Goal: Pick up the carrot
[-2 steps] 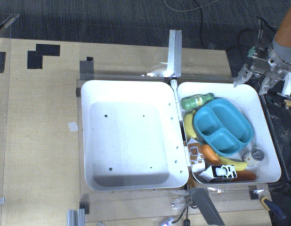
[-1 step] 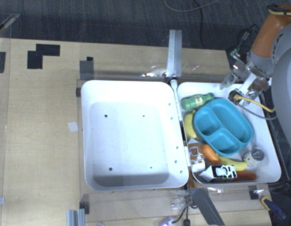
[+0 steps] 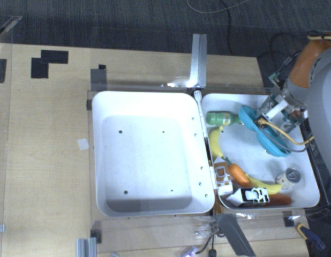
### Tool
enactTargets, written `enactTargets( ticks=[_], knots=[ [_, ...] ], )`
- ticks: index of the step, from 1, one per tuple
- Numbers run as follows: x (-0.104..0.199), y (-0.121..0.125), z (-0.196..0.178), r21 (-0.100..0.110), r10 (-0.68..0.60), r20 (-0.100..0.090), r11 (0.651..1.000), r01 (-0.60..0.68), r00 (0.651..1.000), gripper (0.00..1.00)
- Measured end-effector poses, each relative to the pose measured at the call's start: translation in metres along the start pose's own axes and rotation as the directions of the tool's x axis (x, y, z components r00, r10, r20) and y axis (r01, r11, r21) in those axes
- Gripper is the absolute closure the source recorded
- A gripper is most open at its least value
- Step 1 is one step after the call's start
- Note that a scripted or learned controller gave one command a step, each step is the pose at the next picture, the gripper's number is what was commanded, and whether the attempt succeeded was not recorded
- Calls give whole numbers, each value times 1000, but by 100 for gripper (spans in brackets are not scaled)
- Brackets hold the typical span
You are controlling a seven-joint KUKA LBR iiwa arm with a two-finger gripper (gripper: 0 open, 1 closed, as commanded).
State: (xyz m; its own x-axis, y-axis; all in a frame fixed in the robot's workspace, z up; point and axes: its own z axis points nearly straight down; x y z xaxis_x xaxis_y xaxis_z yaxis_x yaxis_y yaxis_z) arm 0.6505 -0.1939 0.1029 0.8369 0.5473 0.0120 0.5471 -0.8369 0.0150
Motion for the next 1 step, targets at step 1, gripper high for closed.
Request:
enactTargets(
  ticks=[1],
  knots=[
    [2, 15, -136, 13, -251, 6, 968, 251, 968, 0]
  ],
)
